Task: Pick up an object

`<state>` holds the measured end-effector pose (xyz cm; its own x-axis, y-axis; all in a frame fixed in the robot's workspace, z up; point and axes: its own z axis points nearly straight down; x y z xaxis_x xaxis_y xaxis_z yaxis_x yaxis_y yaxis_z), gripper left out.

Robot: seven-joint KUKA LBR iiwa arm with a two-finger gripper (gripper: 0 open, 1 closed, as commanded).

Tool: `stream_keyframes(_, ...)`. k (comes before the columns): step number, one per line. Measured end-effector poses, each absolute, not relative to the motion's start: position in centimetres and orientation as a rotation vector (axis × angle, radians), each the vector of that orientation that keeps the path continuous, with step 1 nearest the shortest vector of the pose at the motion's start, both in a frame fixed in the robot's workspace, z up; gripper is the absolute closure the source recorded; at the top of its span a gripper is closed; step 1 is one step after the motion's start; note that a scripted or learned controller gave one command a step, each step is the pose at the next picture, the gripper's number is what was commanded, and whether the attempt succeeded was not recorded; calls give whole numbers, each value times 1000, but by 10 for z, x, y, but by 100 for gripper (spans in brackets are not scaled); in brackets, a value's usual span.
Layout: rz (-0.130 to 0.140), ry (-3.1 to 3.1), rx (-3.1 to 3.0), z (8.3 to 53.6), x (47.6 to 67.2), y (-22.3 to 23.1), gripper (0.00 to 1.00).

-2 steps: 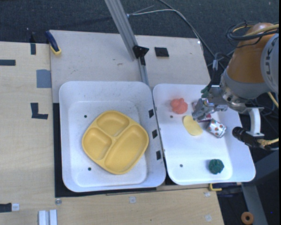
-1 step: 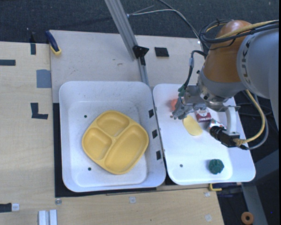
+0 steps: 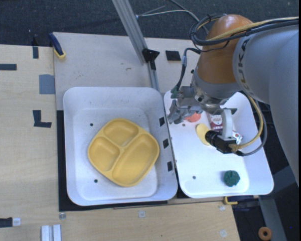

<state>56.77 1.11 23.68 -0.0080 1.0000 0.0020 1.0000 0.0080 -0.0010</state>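
1. Two white bins are sitting side by side on the bench: the left bin [image 3: 75, 149] is carrying a yellow divided plate [image 3: 123, 151], and the right bin [image 3: 251, 182] is serving as the landmark for everything below.
2. Reaching in from the right, the grey arm [image 3: 271, 64] is hanging over the right bin's far half, with its orange band [image 3: 223, 49] sitting just above the wrist.
3. At the right bin's far-left corner, the gripper [image 3: 179, 109] is pointing down close to the dividing wall between the bins; whether it is spread, pressed together or pinching anything is something I cannot tell, since the wrist is covering it.
4. Just beside the gripper, toward the right bin's middle, a small red-orange object [image 3: 193, 117] is peeking out from under the wrist hardware.
5. Slightly nearer the right bin's centre, a yellow object [image 3: 202, 133] is lying partly hidden by a black cable fitting [image 3: 221, 143].
6. Well apart, in the right bin's near-right area, a dark green lump [image 3: 232, 177] is resting alone on the floor.
7. Judging from this layout, the red-orange object is looking like the likeliest target: it is lying just to the gripper's right, so a short sideways shift would probably be needed before closing. Its long axis is too hidden to read.
8. Nothing is showing as lifted, so the pick is looking not yet done.
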Motion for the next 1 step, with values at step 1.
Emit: stream_keyframes(1, -1, -2229, -2211, 243, 572, 67, 100)
